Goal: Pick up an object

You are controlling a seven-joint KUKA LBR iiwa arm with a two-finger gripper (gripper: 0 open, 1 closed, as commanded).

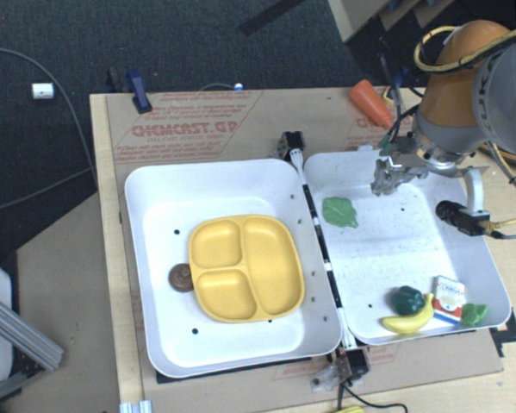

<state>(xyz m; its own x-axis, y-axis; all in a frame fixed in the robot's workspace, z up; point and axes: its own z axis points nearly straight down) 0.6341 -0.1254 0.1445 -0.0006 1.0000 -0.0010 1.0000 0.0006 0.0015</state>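
Observation:
My gripper (384,183) hangs over the far part of the right bin (390,255), right of a green leafy piece (338,212) that lies near the bin's left wall. In the bin's near right corner lie a yellow banana (408,322), a dark green pepper (408,299), a small white, red and blue box (449,295) and a small green piece (475,312). Nothing shows between the gripper's tips.
The left bin (158,276) holds a yellow divided plate (245,268) with a small brown round object (181,277) at its left edge. An orange object (371,103) lies on the bench behind the right bin. The grey arm (460,104) enters from the upper right.

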